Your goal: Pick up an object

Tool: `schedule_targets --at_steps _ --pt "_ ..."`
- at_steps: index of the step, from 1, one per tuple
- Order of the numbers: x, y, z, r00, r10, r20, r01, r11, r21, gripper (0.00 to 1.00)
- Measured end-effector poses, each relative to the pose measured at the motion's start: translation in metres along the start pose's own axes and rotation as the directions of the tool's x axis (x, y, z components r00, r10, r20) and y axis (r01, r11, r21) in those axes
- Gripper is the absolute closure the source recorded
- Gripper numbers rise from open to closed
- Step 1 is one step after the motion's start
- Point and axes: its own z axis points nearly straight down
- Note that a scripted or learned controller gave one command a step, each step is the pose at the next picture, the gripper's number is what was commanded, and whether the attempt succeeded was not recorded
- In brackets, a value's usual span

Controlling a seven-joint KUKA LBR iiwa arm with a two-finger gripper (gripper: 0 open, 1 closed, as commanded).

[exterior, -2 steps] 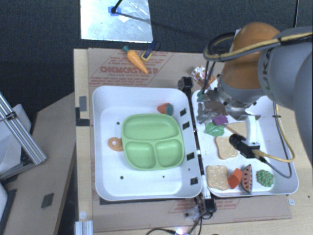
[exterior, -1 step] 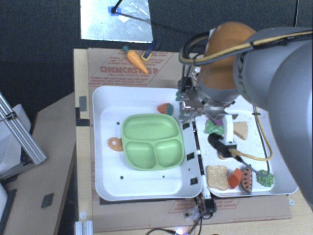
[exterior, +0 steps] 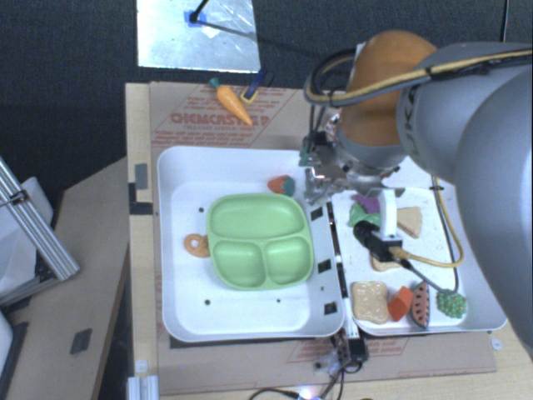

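My gripper hangs at the back of the bench over the divide between the two white bins, under the grey arm and its orange band. A small red and teal toy lies just to its left in the left bin. A green leafy piece and a purple piece lie just to its right in the right bin. I see nothing held in the gripper.
A green divided plate sits mid left bin, with an orange ring beside it. The right bin holds toast, a red wedge, a watermelon slice, a green clump and a tan slice. A carrot lies outside, behind the bins.
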Motion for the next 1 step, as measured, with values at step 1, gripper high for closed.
schedule_targets --at_steps 1 --pt "0.0034 -0.0079 0.0043 1.0 0.001 0.001 -0.001 1.0 0.002 1.0"
